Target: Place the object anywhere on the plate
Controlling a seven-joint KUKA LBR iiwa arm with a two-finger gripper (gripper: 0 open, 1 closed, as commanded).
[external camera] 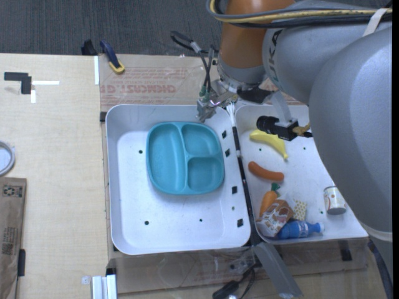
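Observation:
A teal divided plate (184, 158) lies in the left white bin (174, 226), with nothing in its three compartments. My gripper (205, 111) hangs over the far edge of that bin, just beyond the plate's far right corner and close to the wall between the bins. The wrist above it hides its tip, and I see no object at it. In the right bin (315, 167) lie a yellow banana (269, 141), a red-orange sausage (265, 171) and a carrot (268, 201).
At the right bin's near end are a printed snack bag (278, 215), a blue bottle (298, 230) and a small can (334, 200). The grey arm covers the bin's right side. A blue and yellow clamp (112, 58) lies on the bench beyond the bins.

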